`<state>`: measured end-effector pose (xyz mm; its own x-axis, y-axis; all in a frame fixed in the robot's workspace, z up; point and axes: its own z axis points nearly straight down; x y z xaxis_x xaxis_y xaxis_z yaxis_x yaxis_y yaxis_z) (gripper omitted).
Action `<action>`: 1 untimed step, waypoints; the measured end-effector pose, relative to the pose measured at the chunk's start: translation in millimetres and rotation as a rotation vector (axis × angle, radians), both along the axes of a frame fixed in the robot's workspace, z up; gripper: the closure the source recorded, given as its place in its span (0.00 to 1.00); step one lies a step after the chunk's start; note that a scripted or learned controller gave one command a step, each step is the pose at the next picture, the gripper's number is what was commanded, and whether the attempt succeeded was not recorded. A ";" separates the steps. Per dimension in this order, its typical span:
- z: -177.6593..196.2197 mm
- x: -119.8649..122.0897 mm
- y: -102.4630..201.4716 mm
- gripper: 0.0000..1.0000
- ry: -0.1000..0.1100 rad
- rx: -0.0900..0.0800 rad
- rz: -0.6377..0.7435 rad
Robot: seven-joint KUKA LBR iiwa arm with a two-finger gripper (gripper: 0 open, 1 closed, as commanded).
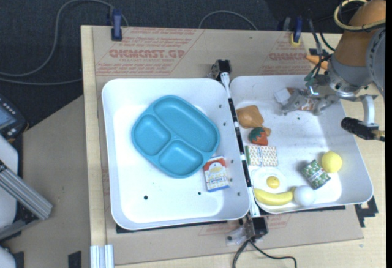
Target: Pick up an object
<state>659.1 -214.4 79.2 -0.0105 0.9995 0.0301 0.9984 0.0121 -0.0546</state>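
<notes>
objects for picking lie in two white bins on a cardboard-topped counter [153, 52] over dark carpet. left bin [122, 156] holds a blue divided plate [174, 136] and a small carton [216, 175]. right bin [343, 156] holds a banana [274, 197], fried egg [270, 180], lemon [331, 161], bread roll [249, 116]. the end effector [300, 101] hovers low at that bin's far end, fingers spread, gripping nothing
</notes>
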 end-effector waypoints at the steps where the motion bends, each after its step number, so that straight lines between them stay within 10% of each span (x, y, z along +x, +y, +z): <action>1: 0.0 0.0 0.0 0.00 0.000 0.000 0.000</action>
